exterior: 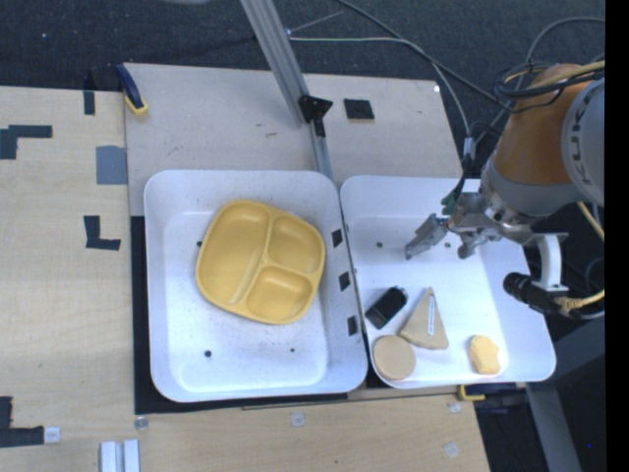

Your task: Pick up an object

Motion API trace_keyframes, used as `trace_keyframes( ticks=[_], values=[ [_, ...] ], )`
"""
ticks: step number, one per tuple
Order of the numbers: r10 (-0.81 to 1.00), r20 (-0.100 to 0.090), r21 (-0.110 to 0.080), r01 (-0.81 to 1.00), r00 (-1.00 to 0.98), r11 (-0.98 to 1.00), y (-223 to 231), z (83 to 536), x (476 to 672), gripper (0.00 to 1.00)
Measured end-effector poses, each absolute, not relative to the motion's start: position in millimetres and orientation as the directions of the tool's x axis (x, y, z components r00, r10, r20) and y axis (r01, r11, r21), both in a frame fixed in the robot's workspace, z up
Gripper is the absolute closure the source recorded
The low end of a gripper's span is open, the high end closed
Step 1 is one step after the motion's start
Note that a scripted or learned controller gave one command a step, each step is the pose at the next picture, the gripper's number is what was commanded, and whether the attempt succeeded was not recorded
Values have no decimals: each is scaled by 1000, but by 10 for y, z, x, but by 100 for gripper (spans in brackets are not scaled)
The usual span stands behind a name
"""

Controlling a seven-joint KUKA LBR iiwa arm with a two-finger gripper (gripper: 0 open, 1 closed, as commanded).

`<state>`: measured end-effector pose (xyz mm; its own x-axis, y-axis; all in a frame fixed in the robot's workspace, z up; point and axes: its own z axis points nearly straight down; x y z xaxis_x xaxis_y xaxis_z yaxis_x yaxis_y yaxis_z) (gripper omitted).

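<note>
Camera view, slanted down on bench (226, 131): gripper (444, 243) hangs over right bin (393, 200), fingers (424, 239) spread apart, nothing btwn them. 4 items at that bin's near end, all below the gripper: black block (386, 307), tan wedge (427, 321) w/ a pale face, flat round tan disc (395, 358), small yellow lump (484, 354). Left bin (162, 264) carries 1 yellow plate (260, 261), smooth plastic, rounded corners, 3 compartments. No readable writing on anything.

Two white bins (157, 264); one yellow tray (260, 261); four small objects (428, 332), seemingly.
</note>
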<state>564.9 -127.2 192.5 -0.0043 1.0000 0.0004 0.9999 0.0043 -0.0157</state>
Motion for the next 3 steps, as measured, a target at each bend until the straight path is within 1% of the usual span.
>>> trace_keyframes(
  ticks=[1,2,3],
  values=[
    [1000,2,-19,1000,-5,5,-1282,1233,5633,0],
    [1000,-2,-9,1000,-4,4,-1275,823,5624,0],
    [1000,0,-8,1000,-9,9,-1243,917,5641,100]
  ],
)
